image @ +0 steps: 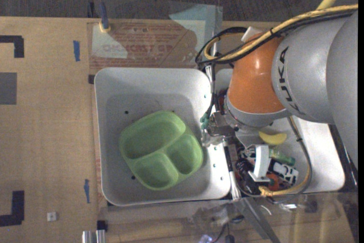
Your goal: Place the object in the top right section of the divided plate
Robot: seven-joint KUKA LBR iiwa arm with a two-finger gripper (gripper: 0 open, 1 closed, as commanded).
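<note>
While the plate [161, 149] lies inside the left bin [148, 74] on the bench [45, 122], the tool [211, 125] hangs just right of the plate, over that bin's wall; whether it is spread or pressed together I cannot tell. Farther right of the plate, in the other bin [333, 176], lie a banana [273, 137] and some small things [282, 156], well apart from the plate

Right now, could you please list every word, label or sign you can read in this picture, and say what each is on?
"KUKA": on the grey arm, running along it next to the orange band.
Reddish print on the brown sheet at the top of the view: too blurred to read.
</note>
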